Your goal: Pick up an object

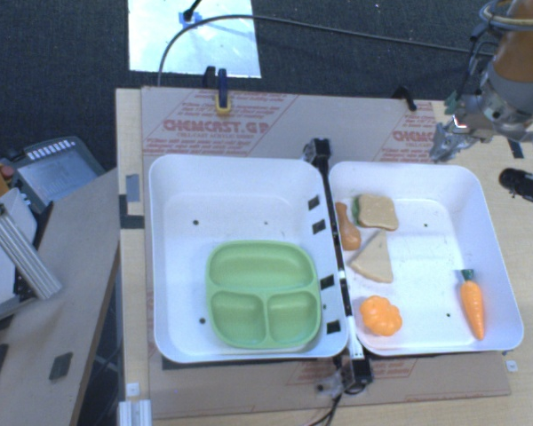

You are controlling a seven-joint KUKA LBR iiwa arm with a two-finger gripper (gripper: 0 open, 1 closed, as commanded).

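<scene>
Two shallow white bins sit side by side on the bench, and we see food toys gathered in the right bin (pixel 493 229). Along its left side lie a small orange-brown piece, perhaps a hot dog (pixel 346 226), a sandwich (pixel 376 211) with a green edge just to its right, and a pale triangular slice (pixel 374 260) just nearer than the sandwich. Nearer still, in the near-left corner of that bin, rests a round orange fruit (pixel 381 316). A carrot (pixel 473 304) with a green top lies well apart from these, against the right wall, pointing toward the near edge.

The left bin (pixel 186 185) holds a green divided plate (pixel 264 293) in its near half, with one long compartment on the far side and two smaller ones nearer us.

We find the arm (pixel 520 56) at the far right, its orange band above the wrist, and the gripper (pixel 446 145) hanging over the cardboard sheet (pixel 240 122) just beyond the far edge of the right bin, well apart from every toy. At this size and angle we cannot tell whether it is apart or together; nothing shows between them.
</scene>
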